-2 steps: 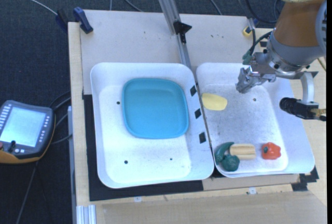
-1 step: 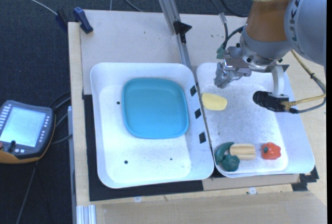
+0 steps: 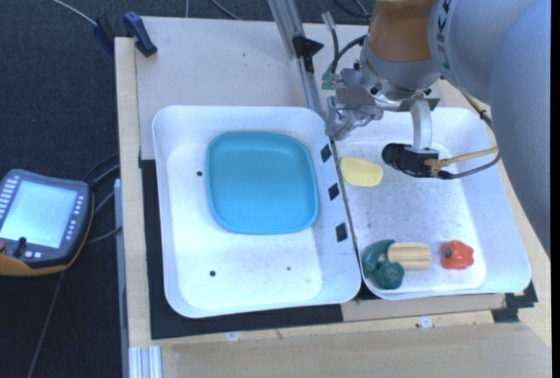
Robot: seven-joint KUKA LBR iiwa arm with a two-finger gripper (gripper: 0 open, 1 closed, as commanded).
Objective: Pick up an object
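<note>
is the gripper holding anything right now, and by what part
Nothing shows in its grasp. The gripper hangs at the left edge of the right bin, above and apart from the yellow piece, which lies on the bin floor.

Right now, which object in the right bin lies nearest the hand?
The pale yellow piece, just below the hand. The green, tan and red pieces sit along the bin's near edge.
</note>
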